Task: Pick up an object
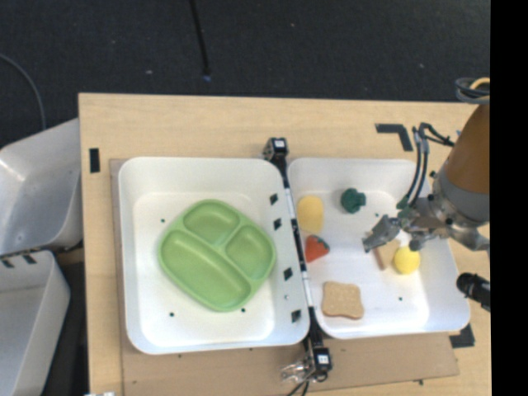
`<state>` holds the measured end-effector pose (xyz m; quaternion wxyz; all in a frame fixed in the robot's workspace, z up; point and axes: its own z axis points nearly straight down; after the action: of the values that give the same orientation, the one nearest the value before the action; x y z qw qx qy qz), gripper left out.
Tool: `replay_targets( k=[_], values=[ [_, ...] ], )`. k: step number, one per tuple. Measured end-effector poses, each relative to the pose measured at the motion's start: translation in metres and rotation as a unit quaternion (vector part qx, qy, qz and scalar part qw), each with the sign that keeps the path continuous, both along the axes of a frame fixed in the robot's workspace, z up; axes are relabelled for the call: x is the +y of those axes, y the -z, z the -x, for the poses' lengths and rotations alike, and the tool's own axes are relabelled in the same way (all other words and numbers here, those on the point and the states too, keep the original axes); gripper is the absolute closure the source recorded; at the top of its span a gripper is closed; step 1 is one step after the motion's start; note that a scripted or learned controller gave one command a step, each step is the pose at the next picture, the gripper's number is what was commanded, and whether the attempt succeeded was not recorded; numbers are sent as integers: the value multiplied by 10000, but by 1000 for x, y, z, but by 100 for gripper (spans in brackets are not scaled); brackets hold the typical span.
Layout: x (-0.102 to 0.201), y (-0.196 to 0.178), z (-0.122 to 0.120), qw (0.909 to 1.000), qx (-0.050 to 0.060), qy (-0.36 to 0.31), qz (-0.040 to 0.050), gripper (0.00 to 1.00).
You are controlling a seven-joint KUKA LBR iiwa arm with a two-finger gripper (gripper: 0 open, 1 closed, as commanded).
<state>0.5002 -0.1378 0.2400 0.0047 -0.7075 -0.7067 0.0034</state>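
The right bin (429, 316) holds several toy foods. A yellow piece (310, 212) and a red piece (316, 247) lie by its left wall. A dark green piece (353, 199) is at the back and a slice of bread (341, 300) at the front. A yellow ball (406, 260) and a small tan stick (379, 257) lie right of the middle. My gripper (398, 236) hangs low over the bin, just above the ball and the stick. It is open, with nothing between its fingers.
In the left bin (132, 320) lies a green divided plate (216, 254). A black-clipped divider (289, 238) separates the two bins. The arm's grey and orange wrist (469, 172) comes in over the right bin's right edge.
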Motion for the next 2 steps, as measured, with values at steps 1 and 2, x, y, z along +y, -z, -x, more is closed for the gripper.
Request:
replay_targets(
  k=[1,2],
  values=[
    [0,-6,-2,10000,-61,-16,10,0],
    [6,54,2,10000,-35,-4,6,0]
  ],
)
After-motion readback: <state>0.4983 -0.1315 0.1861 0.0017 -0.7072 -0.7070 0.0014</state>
